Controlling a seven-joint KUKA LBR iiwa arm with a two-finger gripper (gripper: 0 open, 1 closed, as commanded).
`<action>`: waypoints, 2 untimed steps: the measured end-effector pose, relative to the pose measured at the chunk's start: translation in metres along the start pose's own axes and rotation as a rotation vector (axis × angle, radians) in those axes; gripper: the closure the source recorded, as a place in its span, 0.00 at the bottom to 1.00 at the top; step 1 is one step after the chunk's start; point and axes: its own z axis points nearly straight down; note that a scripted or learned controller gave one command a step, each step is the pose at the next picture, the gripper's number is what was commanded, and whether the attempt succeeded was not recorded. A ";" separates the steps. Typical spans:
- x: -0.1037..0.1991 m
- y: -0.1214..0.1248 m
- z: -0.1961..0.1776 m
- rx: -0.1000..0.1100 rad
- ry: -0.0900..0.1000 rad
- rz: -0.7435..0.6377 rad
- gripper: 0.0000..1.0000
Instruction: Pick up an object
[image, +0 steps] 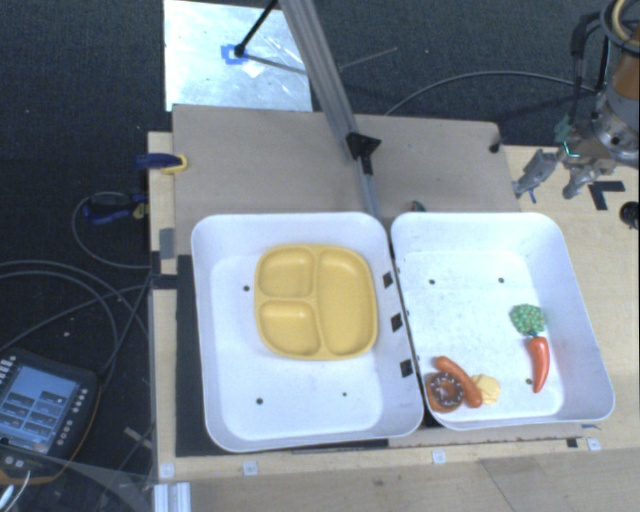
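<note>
White plastic forms both shallow bins on the bench. The left bin (225, 400) carries a yellow divided plate (316, 301) with three compartments, sitting a little above the bin's middle, toward twelve o'clock. The right bin (470, 290) holds the small toy foods, all gathered in its lower right part. A green broccoli piece (527, 318) lies toward four o'clock from the bin's centre, and an orange-red carrot (539, 362) lies just below it, nearly touching, its long axis running roughly twelve to six. Toward six o'clock in the same bin, a red sausage (457, 379) lies at a slant, touching a brown doughnut (442, 392) on its seven o'clock side and a small pale yellow piece (487, 386) on its three o'clock side.

The gripper (553, 176) hangs at about two o'clock in the view, beyond the far right corner of the right bin and over the bare wooden bench, well apart from every food item. Its two fingers stand apart, with nothing between them. A grey pole (330, 80) slants across the top of the view.
</note>
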 end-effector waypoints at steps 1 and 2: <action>0.000 0.000 0.000 0.001 -0.001 -0.001 0.00; 0.005 -0.001 0.061 0.005 0.002 -0.001 0.00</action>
